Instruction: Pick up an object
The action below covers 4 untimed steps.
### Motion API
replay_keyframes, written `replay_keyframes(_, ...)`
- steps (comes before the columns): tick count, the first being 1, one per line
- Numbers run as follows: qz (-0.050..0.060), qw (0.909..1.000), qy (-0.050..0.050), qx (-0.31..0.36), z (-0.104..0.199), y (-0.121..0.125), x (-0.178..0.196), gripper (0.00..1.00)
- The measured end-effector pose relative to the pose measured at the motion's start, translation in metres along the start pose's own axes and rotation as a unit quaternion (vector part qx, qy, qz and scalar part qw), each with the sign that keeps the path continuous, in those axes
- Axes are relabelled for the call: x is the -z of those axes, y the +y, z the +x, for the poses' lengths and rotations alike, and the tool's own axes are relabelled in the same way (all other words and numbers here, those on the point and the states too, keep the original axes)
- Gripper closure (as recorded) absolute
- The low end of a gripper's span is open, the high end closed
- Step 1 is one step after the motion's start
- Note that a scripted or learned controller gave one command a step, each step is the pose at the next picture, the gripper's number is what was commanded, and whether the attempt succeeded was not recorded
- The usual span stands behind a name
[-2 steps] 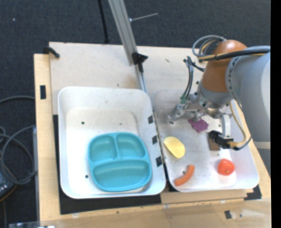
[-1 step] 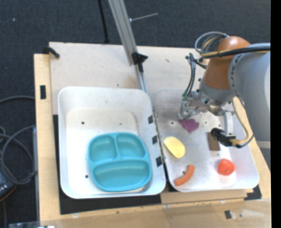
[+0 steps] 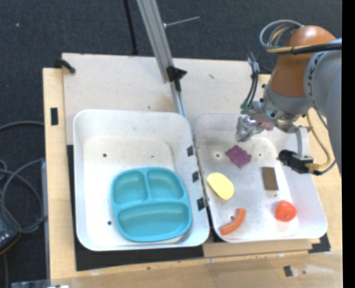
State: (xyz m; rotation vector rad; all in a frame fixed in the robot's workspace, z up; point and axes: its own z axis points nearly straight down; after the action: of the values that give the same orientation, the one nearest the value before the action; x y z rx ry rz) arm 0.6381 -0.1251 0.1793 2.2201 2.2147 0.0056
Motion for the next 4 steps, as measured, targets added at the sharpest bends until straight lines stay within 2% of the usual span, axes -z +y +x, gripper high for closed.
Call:
replay_keyframes(1, 0.000, 1.0000, 0.000, 0.002, 0.002, 0.005, 0.045, 1.00)
replay_keyframes(2, -0.001, 1.0000, 0.000, 0.003, 0.004, 0.006, 0.110, 1.00)
replay_keyframes(4, 0.004, 1.0000, 0.001, 0.004, 0.112, 0.006, 0.080, 1.00)
